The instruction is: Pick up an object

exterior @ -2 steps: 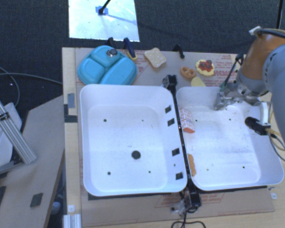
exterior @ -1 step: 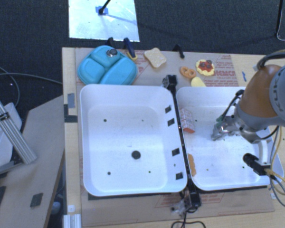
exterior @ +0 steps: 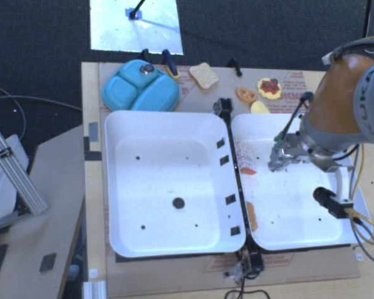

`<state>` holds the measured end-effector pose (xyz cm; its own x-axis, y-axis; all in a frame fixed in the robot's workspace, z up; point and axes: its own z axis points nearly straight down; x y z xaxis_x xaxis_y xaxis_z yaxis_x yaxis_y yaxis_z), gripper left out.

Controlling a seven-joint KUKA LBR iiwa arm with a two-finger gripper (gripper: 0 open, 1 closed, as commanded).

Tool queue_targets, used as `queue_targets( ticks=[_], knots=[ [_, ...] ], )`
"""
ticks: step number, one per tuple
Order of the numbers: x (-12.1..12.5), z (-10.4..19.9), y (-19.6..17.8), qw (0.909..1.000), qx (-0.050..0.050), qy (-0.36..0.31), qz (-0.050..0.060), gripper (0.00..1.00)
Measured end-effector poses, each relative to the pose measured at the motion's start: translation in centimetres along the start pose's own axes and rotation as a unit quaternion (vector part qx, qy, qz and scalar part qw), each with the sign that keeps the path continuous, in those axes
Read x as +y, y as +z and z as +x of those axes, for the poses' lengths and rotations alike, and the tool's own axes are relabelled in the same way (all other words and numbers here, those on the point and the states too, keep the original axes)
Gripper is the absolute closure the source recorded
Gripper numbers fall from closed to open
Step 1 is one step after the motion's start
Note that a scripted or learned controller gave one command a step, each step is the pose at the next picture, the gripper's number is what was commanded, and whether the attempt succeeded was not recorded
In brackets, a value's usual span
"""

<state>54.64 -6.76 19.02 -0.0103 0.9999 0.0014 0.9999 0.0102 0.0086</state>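
Near the right bin's (exterior: pixel 299 238) left wall lies a small packet (exterior: pixel 245 157) — light, soft, likely crinkly — best pinched across its middle; whether the gripper's (exterior: pixel 278 161) jaws are apart or together, I cannot tell.

Bench (exterior: pixel 93 167) with two white bins (exterior: pixel 168 185)

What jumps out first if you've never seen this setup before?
The big grey arm with its orange band reaching in from the right, its gripper hanging over the right white bin. Then the bright blue divided tray behind the left bin, and toy foods like the bread slice beside it.
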Motion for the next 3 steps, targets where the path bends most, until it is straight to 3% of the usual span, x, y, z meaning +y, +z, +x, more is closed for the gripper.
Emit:
queue_targets(
  ticks=[1,2,3],
  knots=[
    [2.7,6.8,0.6,1.0,0.0,-0.001,0.002,1.0],
    [7.1,14.9,-1.5,1.0,0.001,-0.001,0.0,1.0],
    [5.4,12.7,0.8,1.0,-0.001,0.005,0.005,1.0]
  ],
)
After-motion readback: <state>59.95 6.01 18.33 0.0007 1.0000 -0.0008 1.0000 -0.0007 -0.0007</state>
